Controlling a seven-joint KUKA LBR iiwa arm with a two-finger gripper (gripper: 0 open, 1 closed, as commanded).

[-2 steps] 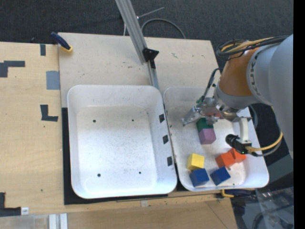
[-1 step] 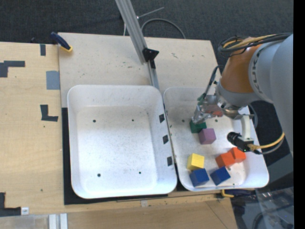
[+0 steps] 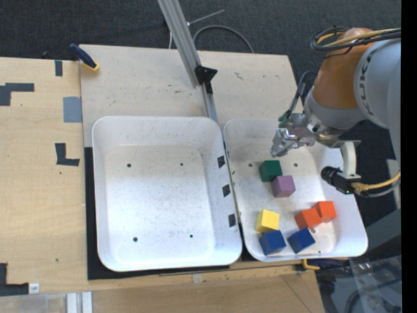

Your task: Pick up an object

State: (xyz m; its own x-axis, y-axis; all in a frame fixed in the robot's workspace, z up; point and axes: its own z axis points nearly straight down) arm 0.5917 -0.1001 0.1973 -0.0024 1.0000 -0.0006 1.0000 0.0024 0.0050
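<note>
The right bin [image 3: 242, 142] holds several small blocks. A green cube [image 3: 270, 170] sits near its middle with a purple cube [image 3: 283, 186] just below and right of it. Lower down lie a yellow cube [image 3: 267, 220], two blue cubes [image 3: 272, 241] [image 3: 301, 240] and two orange cubes [image 3: 324, 210] [image 3: 306, 219]. My gripper [image 3: 281, 143] hangs over the upper part of the right bin, just above and right of the green cube. Nothing shows between its tips.
The left bin [image 3: 111, 135] lies beside the right one. A slanted metal bar [image 3: 179, 28] crosses the bench from the top to the gap between the bins. A black cable loops behind the bins, and a blue-and-yellow clip [image 3: 85, 56] lies at the bench's far left.
</note>
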